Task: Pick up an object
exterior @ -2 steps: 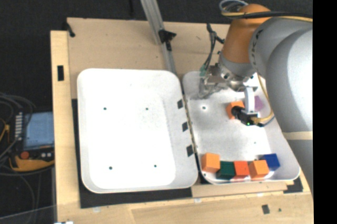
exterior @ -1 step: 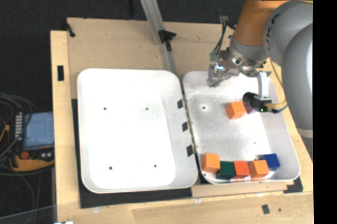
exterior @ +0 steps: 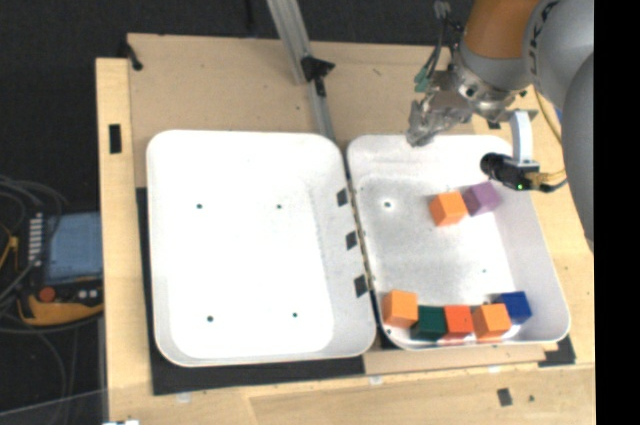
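My hand (exterior: 428, 125) hangs over the far edge of the right bin (exterior: 520, 243), near its far left corner. It is small and dark against the rim from this angle; I cannot tell how it is set, and I see nothing carried in it.

Nearest candidates: an orange cube (exterior: 448, 208) and a purple cube (exterior: 482, 198), touching or nearly so, out on the open floor of the bin, to the near right of my hand. The orange one's left and near faces stand free; its right side is crowded by the purple.

Further off, along the bin's near wall, a row packed tight: orange block (exterior: 402, 306), green block (exterior: 431, 321), a second orange block (exterior: 459, 318), a third orange block (exterior: 491, 319), blue block (exterior: 515, 304). They touch each other and lie against the wall.

Handling, as I judge it: small hard blocks, light, stiff, not fragile. Flat faces should take a pinch well, though smooth sides may slip if caught on a corner. Best hold is across two opposite flat faces, squared to the block.

My pick would be the orange cube in the open, gripped across its near and far faces to avoid the purple neighbour. The wall row looks poor: little room beside any block.

The left bin (exterior: 245, 243) lies beside, on the bench (exterior: 230, 53).
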Available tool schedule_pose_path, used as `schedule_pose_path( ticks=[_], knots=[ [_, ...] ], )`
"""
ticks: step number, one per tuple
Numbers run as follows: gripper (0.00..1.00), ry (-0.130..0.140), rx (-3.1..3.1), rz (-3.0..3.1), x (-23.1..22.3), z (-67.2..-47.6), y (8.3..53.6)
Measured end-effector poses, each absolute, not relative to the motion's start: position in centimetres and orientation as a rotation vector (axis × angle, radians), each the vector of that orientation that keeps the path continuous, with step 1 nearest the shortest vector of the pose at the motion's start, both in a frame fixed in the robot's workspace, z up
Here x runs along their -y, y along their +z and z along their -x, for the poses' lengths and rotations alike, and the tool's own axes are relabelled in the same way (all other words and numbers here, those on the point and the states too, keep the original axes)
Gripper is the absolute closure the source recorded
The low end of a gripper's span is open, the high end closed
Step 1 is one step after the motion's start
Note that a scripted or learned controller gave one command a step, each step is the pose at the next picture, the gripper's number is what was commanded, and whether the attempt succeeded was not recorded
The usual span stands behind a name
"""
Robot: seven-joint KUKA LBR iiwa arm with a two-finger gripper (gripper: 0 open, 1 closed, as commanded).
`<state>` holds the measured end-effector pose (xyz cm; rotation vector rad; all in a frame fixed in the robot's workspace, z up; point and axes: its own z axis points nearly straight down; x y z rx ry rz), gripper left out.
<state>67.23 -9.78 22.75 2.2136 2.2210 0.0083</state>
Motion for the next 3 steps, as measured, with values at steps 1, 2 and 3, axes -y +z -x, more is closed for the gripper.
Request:
schedule_pose_path(
  ticks=[1, 2, 3],
  knots=[
    [1.0, 0.002, -2.229, -2.216, 5.5, -64.6, 24.0],
    [1.0, 0.0, -2.23, -2.215, 0.1, -62.4, 23.5],
    [1.0, -0.001, -2.229, -2.216, -4.0, -60.6, 23.2]
  ],
)
